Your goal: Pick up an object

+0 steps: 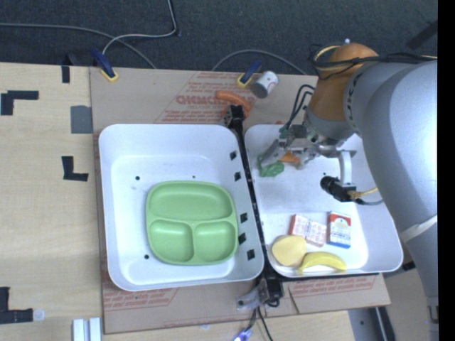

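Note:
My gripper [279, 153] is low in the far left corner of the right bin [370, 212], reaching in from the grey arm [398, 133] with its orange band. Right at its tip lies a small green object [270, 168], with a small orange piece [291, 159] beside it. The gripper's body hides part of both, so I cannot tell whether it is touching either. At the bin's near side lie two small red and white boxes [308, 227] [340, 230], a pale yellow round piece [287, 249] and a banana [322, 263].
The left bin [121, 190] holds a green divided plate [192, 221]. Black clips run along the wall between the bins [247, 190]. A black part with a cable [334, 187] hangs from the arm over the right bin. Clamps and cables lie behind the bins.

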Robot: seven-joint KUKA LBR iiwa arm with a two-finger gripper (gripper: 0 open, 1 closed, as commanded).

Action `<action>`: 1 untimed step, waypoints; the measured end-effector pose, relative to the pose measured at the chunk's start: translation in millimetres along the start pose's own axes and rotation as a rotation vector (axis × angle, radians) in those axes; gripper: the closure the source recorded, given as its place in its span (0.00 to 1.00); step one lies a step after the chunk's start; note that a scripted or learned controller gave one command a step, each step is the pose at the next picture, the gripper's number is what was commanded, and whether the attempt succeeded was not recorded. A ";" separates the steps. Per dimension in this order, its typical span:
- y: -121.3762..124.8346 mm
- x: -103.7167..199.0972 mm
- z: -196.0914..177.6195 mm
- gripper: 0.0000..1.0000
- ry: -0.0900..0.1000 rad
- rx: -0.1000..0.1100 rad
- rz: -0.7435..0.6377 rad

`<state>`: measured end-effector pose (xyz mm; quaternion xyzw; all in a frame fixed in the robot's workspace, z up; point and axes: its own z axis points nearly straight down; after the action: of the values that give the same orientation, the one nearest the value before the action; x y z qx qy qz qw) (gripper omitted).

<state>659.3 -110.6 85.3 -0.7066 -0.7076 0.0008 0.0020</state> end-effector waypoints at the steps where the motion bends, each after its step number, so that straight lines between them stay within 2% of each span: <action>1: 6.1 -3.0 0.8 0.00 0.006 0.017 0.001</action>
<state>665.4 -113.6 84.4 -0.7071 -0.7070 0.0047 0.0100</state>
